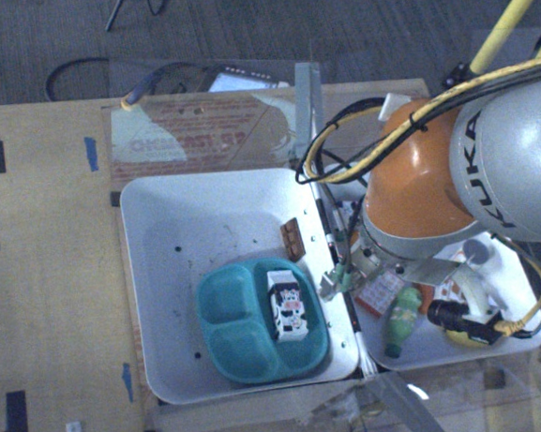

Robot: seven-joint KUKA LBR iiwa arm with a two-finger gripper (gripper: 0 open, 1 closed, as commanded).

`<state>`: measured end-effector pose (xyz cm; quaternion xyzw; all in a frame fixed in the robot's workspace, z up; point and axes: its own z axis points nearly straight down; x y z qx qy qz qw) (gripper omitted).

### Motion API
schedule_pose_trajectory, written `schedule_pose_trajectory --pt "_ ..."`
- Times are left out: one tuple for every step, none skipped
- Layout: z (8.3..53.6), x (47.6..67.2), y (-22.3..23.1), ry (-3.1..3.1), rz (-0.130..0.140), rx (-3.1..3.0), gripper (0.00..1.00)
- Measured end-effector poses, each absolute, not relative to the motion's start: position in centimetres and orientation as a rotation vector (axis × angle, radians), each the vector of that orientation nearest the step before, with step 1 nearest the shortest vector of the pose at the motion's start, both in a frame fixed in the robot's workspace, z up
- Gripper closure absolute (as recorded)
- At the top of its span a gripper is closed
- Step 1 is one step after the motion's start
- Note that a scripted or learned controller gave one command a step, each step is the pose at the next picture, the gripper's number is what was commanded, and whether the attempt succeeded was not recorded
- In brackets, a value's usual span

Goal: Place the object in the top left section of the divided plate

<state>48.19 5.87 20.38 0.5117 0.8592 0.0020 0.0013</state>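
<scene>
- Teal plastic divided plate (227, 341) sits in the left shallow white bin (162, 267), toward its lower right corner. It has two smaller sections on the view's left and one long section on the right.
- White carton with black cow-style print (286, 305) lies in the long right section, long axis running up-down in the view. It is not in the top left section.
- Top left and bottom left sections show bare teal.
- Gripper (335, 280) hangs over the wall between the two bins, just right of the plate's rim and apart from the carton. Nothing is seen held. Can't tell whether it is spread or closed, since the wrist covers most of it.
- Small brown rectangular block (292, 238) lies in the left bin near its right wall, above the plate.
- Grey arm with orange band (418, 179) covers most of the right white bin (526, 334).
- In the right bin, below the wrist, a green plastic bottle (401, 314) lies tilted. A red-and-white flat packet (382, 290) is just beside its upper end.
- Yellow item (465, 338) near the right bin's lower edge is partly hidden, kind unclear.
</scene>
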Motion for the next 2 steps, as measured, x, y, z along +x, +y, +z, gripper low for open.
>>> schedule_pose_trajectory --pt "21.36 48.32 5.89 2.695 0.009 1.606 1.00" --pt "22.35 48.45 5.90 2.693 0.013 1.604 1.00"
